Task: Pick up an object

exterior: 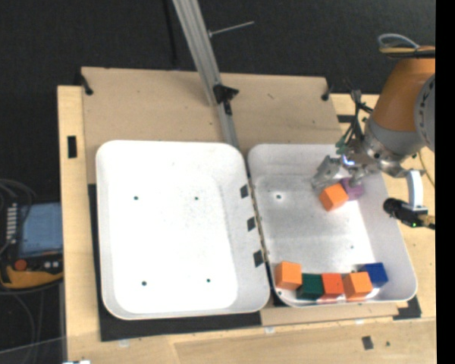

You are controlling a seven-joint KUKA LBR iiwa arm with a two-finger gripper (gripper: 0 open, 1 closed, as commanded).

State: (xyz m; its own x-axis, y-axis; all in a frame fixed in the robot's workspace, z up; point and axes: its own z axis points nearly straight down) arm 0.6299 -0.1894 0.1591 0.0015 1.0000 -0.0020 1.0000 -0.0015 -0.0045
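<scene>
My gripper [340,184] hangs over the far part of the right bin [303,226], below the grey and orange arm [398,112]. An orange cube [334,196] sits tilted between its fingertips, and the gripper is shut on it. A small purple block [356,190] shows right against the cube's right side, partly hidden by the gripper. Along the bin's near wall lie an orange cube [289,274], a green cube [312,285], two more orange cubes [333,284] [357,283] and a blue cube [375,273].
The left bin [171,226] stands beside the right one. A slanted metal rail [205,59] rises from between the bins toward the back. A black cable end [400,209] hangs at the right bin's right edge.
</scene>
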